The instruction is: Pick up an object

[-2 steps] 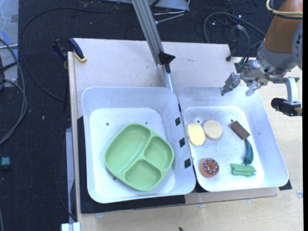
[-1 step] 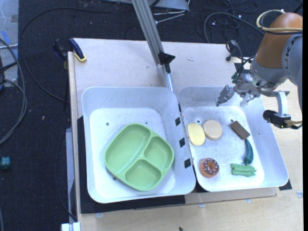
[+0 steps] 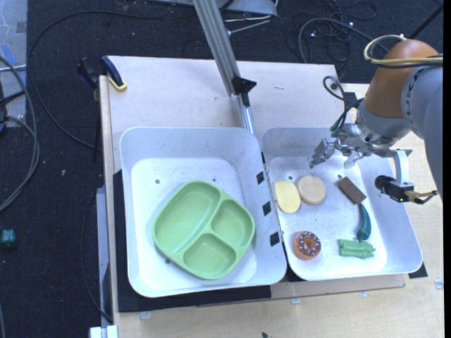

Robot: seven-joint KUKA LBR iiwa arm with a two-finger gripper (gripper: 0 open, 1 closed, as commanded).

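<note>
Pale worktop point(image 3: 176, 90) is carrying two white bins; the arm's jaws point(image 3: 337, 152) are hanging spread and empty at the right bin's point(image 3: 402, 255) twelve o'clock, probably lining up on the beige cookie point(image 3: 311, 189) lying at their seven o'clock.

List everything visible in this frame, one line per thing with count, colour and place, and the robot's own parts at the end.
bins: 2, white, side by side on the bench
divided plate: 1, light green, in the left bin
yellow piece: 1, pale yellow, right bin, near its left wall
round piece: 1, tan, right bin, touching the yellow piece
donut: 1, brown with sprinkles, right bin, front
brown block: 1, dark brown, right bin, middle
teal item: 1, dark teal, right bin, right side
green item: 1, green, right bin, front right
metal pole: 1, grey, slanting over the bench's back
arm: 1, grey with orange band, from the right
gripper: 1, metal, above the right bin's back
</note>
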